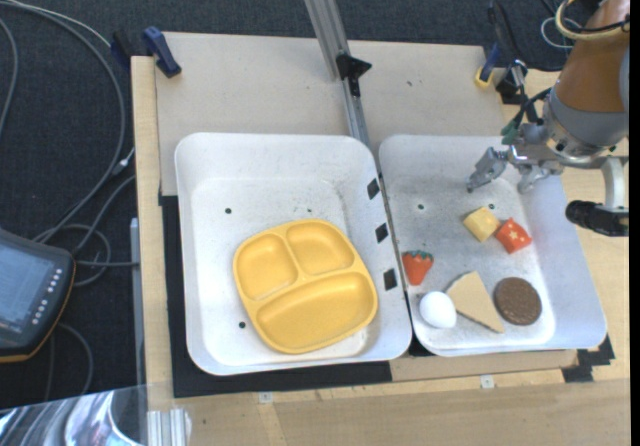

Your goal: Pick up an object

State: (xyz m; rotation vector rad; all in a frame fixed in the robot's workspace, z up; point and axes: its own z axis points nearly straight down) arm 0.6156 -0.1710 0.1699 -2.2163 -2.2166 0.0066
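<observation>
Hovering w/ prongs spread wide, metal pincer (505,174) above yellow block (481,224), red cube (514,235), round brown cookie (518,301).

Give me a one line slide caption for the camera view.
Gripper above the right bin holding toy foods; yellow divided plate in the left bin.

My fingers (487,171) hang spread above the right bin (440,169); just below them sit a yellow block (481,224) and red block (514,235).
</observation>
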